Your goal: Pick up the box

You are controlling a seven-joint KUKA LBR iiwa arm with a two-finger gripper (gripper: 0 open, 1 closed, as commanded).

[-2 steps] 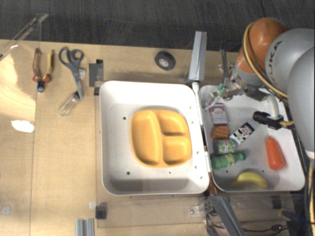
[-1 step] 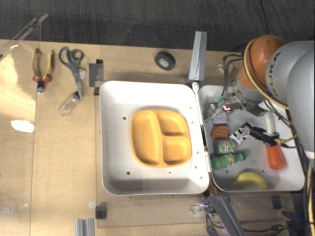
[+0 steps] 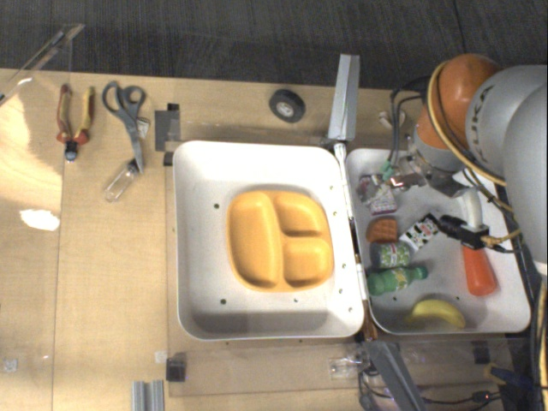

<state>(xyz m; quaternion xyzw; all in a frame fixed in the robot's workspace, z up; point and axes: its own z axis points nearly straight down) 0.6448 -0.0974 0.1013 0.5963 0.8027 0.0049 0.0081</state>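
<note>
Hovering over the right bin (image 3: 514, 319), the pincer (image 3: 402, 171) hung near its upper left corner; its state could not be determined. The box (image 3: 420, 232) lay mid-bin, between a brown item (image 3: 383, 229) and a carrot (image 3: 479, 268). A sound grasp likely required centring above the box first.

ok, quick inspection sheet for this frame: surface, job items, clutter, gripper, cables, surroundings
Surface: wooden bench with two white bins; left bin holds a yellow sectioned tray.
Job's things: small black-and-white box in the right bin, lying free, tilted.
Clutter: in the right bin a green bottle, banana, orange carrot-like piece, brown item, small packet.
Grippers: gripper over the right bin's far end, apart from the box; cannot tell the jaws' state.
Cables: bundle along the arm at right.
Surroundings: pliers, scissors, tape roll on the bench; dark floor beyond.
</note>
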